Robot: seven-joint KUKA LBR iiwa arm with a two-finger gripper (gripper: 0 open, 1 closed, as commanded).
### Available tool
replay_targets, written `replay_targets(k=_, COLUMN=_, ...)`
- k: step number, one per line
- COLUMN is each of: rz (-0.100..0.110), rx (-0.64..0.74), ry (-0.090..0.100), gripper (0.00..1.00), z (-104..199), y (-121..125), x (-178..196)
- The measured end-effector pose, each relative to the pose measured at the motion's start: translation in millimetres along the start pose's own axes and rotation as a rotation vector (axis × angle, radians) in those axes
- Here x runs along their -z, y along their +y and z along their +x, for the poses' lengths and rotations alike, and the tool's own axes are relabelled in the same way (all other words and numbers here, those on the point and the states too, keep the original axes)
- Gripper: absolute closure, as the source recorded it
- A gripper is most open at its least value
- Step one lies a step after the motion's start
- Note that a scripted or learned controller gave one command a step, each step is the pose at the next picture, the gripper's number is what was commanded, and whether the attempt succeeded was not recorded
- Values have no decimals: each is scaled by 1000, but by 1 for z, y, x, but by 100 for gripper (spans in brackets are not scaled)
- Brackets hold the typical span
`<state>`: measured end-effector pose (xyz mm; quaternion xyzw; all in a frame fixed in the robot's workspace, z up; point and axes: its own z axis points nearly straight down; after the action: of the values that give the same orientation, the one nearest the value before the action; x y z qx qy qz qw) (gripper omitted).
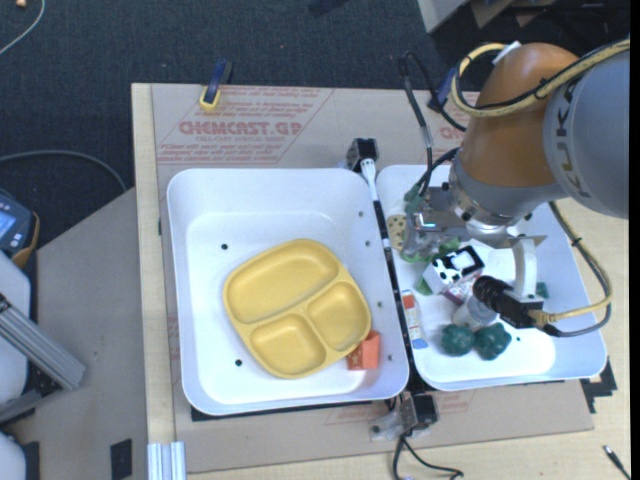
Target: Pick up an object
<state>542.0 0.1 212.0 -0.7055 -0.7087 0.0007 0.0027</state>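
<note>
Directly below the gripper (452, 258), w/ jaw state not discernible, a black-and-white toy (457, 265) is seen in the right bin (570, 268).

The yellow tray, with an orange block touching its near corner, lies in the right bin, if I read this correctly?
Not quite: the camera view shows the yellow tray in the left bin, not the right. The orange block does sit against its near corner.

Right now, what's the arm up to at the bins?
The KUKA arm reaches in over the right bin, its wrist low above a clutter of small items: a black-and-white toy and two dark green lumps. Nothing looks lifted yet. The left bin has a yellow divided tray with a small orange block beside it.
</note>
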Motion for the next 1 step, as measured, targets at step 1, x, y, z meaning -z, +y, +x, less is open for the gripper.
replay_targets(k=1, rz=-4, rx=1, ry=-1, gripper=100, z=47, y=-11, x=12)
